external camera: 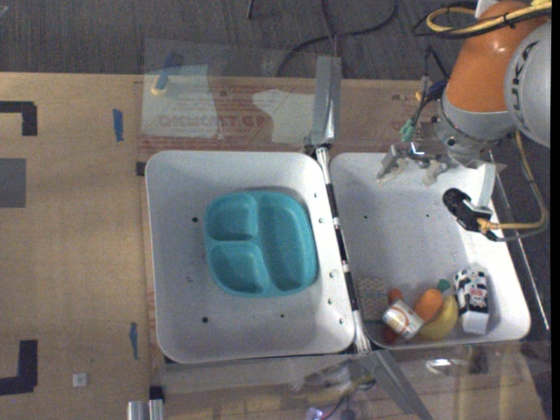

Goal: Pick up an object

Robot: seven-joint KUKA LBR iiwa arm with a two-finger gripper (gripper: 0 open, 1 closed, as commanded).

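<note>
My gripper (409,170) hangs over the far edge of the right bin (411,243), its two fingers spread apart with nothing between them. At the bin's near right corner lie several small items: a red and white can (402,318), an orange (429,304), a yellow banana (444,320) and a black and white carton (473,297). They are well below the gripper in the view, about a bin's length away.
The left bin (175,304) holds a teal divided plate (260,242). A metal divider (337,234) runs between the bins. The arm's orange band (479,51) and cables sit at the upper right. A black cable plug (461,206) hangs near the right bin's far right side.
</note>
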